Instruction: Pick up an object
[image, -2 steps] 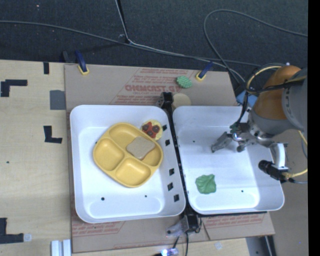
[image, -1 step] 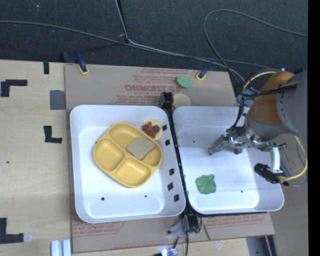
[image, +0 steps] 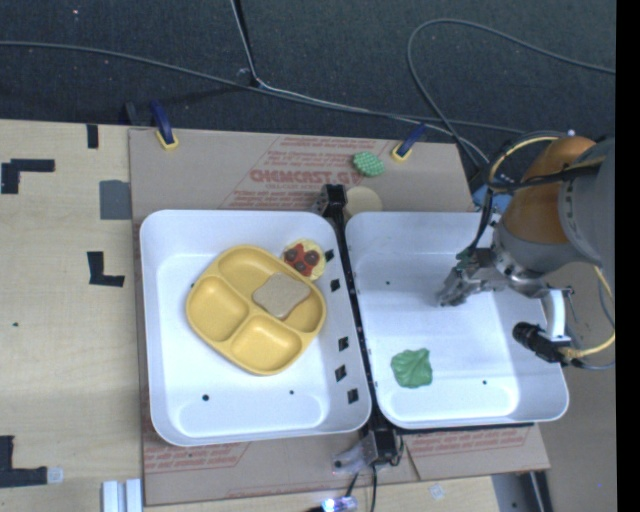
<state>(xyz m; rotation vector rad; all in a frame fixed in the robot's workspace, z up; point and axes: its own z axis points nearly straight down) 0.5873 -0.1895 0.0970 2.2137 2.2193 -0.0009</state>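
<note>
A green leafy toy lies in the right bin, near its front edge. My gripper hangs low over the same bin, up and to the right of the green toy and apart from it. In the left bin a yellow divided plate carries a tan bread slice. A red berry piece rests at the plate's far right rim.
A small green dotted object lies on the cardboard behind the bins. Blue clamps hold the cardboard's back edge. Cables run across the dark floor beyond. A black divider strip runs between the bins.
</note>
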